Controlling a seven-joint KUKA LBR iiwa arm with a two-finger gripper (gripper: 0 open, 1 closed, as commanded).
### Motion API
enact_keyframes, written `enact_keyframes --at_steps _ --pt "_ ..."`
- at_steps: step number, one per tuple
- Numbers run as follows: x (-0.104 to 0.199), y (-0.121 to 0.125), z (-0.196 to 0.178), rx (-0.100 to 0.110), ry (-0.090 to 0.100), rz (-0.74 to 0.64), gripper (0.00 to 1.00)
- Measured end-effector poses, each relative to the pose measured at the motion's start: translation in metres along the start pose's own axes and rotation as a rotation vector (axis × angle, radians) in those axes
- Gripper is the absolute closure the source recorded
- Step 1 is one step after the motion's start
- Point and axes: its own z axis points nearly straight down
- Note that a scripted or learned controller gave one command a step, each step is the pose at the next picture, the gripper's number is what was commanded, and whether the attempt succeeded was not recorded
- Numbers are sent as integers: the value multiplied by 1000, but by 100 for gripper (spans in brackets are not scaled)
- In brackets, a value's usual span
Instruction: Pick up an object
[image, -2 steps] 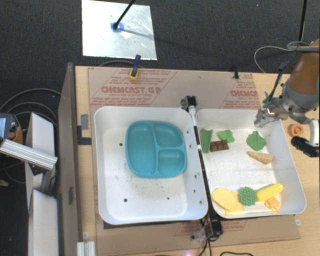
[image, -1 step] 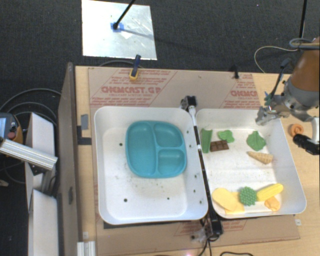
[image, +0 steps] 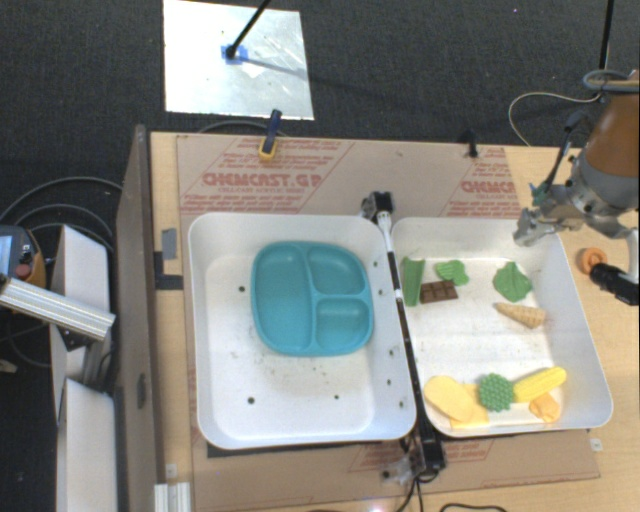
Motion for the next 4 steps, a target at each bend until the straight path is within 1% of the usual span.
enact_keyframes --at_steps 3,4 --pt "1 5 -33 -13 0 -8 100" --pt "-8 6 -24 37 4 23 100"
